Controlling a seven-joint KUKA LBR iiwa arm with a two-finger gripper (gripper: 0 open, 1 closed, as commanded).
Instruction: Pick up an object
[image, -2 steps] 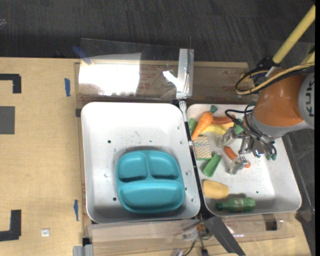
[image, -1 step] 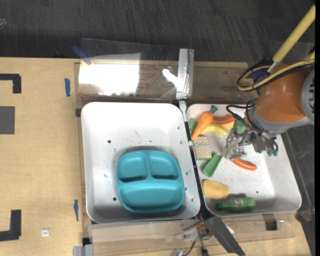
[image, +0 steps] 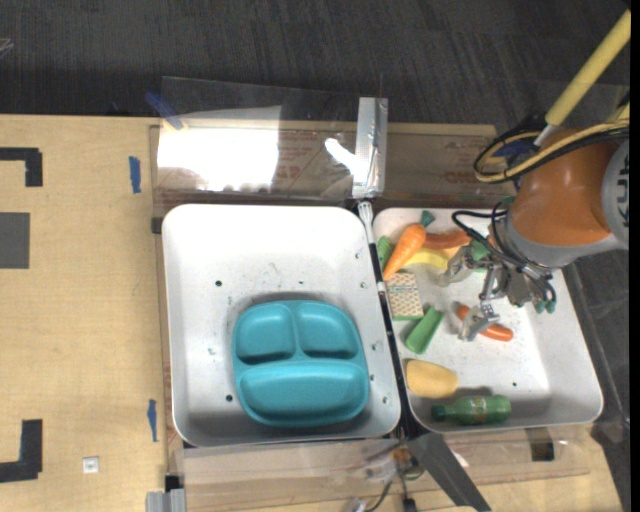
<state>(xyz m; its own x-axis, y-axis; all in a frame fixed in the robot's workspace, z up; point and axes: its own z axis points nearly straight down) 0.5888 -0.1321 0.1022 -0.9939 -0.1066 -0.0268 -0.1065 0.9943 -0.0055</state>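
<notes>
My gripper (image: 478, 318) hangs low over the middle of the right bin (image: 570, 385), below the orange band of the arm (image: 565, 200). A small red-orange piece (image: 497, 334) lies right at its tip; whether it is held cannot be made out. To the left of the gripper lie an orange carrot (image: 404, 248), a yellow banana (image: 428, 260), a tan waffle square (image: 403, 298) and a green cucumber (image: 423, 328). Nearer the front edge rest a yellow lemon-like piece (image: 431, 377) and a green bottle (image: 471, 407).
A teal divided tray (image: 298, 363) sits in the left bin (image: 200, 250). The wall between the two bins runs just left of the carrot. Cables and a yellow hose (image: 590, 65) hang at the upper right. A clear plastic sheet (image: 270, 150) lies behind the bins.
</notes>
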